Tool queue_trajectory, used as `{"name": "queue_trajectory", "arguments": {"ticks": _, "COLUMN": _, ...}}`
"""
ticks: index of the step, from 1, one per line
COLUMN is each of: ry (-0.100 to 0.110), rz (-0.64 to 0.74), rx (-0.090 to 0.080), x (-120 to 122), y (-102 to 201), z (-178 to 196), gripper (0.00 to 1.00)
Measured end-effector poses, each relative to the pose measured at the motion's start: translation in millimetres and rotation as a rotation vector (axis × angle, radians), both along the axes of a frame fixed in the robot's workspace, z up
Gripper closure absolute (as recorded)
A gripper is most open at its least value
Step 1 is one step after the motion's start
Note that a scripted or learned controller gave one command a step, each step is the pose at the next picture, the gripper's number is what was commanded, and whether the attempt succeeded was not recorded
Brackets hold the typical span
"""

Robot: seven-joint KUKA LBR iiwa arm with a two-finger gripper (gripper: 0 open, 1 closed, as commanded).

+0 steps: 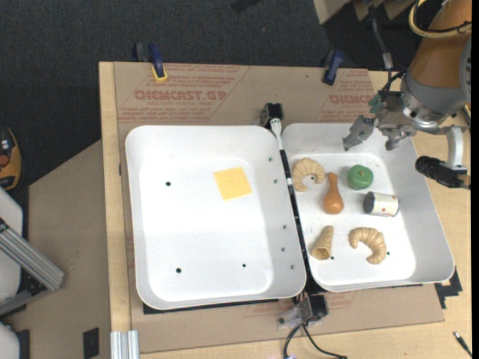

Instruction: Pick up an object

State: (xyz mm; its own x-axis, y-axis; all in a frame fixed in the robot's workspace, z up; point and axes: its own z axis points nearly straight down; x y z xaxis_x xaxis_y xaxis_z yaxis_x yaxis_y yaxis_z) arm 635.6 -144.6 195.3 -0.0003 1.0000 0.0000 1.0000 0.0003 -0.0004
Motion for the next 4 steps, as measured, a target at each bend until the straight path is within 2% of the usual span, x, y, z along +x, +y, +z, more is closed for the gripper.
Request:
{"name": "queue_trajectory", "arguments": {"ticks": 1, "ry": 0.011, "rz": -0.005, "rx": 0.003, "x": -62.8, "y": -30.3, "z": -100.3, "gripper": 0.0}}
{"name": "queue_trajectory", "arguments": {"ticks": 2, "ry": -0.007, "rz": 0.008, "rx": 0.002, "x": 24.8, "y": 37.3, "z": -110.6, "gripper": 0.0}}
{"name": "queue_trajectory", "arguments": {"ticks": 3, "ry": 0.006, "rz": -0.003, "rx": 0.002, "x": -41.9, "y": 10.9, "z": -110.7, "gripper": 0.0}}
{"name": "queue_trajectory", "arguments": {"ticks": 4, "ry": -0.005, "rz": -0.001, "rx": -0.001, "x": -37.0, "y": 12.0, "z": -98.2, "gripper": 1.0}}
